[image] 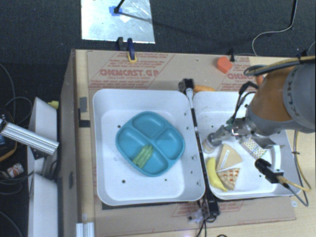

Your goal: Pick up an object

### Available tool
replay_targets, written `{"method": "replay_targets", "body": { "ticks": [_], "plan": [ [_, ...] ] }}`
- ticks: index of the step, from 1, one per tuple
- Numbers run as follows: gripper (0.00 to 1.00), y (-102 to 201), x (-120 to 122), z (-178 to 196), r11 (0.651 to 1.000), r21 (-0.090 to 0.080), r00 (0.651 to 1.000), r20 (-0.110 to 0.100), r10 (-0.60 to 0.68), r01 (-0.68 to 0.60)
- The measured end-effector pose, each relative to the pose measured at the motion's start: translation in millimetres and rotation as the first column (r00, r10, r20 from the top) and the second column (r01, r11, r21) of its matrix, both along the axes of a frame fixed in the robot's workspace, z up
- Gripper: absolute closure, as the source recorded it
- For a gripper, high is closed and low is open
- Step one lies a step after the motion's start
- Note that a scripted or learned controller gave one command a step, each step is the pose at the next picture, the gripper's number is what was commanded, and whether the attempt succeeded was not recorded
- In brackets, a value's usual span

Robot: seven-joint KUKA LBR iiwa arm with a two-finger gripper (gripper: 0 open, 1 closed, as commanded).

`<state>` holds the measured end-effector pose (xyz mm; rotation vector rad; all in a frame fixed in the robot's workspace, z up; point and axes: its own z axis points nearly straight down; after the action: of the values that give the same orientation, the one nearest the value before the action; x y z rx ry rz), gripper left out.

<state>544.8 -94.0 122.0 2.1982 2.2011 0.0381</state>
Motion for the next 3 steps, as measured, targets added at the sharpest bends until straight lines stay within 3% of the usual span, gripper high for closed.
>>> {"method": "replay_targets", "body": {
  "ticks": [2,3],
  "plan": [
    [0.0,0,0,0,1.0,0.0,1.0,0.0,0.0,0.0],
    [0.0,-10,9,-16,1.0,0.004,0.999,-0.037,0.0,0.0]
  ]
}}
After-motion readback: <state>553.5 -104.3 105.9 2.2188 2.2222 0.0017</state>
